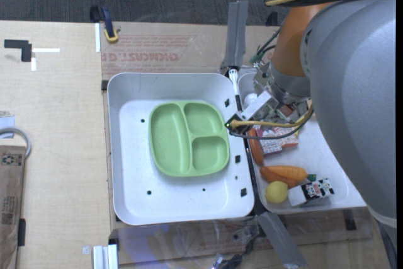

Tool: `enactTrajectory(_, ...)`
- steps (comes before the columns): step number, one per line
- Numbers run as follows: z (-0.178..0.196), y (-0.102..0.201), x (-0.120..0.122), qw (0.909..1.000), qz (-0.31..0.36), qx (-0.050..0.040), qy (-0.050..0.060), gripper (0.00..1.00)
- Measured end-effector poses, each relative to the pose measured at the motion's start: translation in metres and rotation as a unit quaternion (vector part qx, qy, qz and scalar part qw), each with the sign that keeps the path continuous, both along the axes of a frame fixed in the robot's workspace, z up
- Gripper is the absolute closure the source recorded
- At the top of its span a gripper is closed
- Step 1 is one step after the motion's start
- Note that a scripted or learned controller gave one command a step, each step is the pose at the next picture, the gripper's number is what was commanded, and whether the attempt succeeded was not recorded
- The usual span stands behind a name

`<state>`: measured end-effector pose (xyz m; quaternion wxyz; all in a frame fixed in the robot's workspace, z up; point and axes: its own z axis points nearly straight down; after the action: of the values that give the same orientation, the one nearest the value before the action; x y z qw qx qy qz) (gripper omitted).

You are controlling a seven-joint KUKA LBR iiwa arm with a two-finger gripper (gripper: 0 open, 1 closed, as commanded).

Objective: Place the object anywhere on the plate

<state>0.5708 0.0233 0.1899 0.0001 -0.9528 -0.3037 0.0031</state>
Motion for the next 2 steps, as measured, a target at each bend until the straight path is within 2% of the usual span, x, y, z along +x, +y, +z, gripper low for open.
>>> enactTrajectory(1, 0.008, -0.001, 0.000, 1.0000, 0.002, -0.0010, 0.003, 1.00)
enactTrajectory(2, 0.051, 0.002, -0.018, 0.9997, -0.024, 0.0000, -0.001, 1.00)
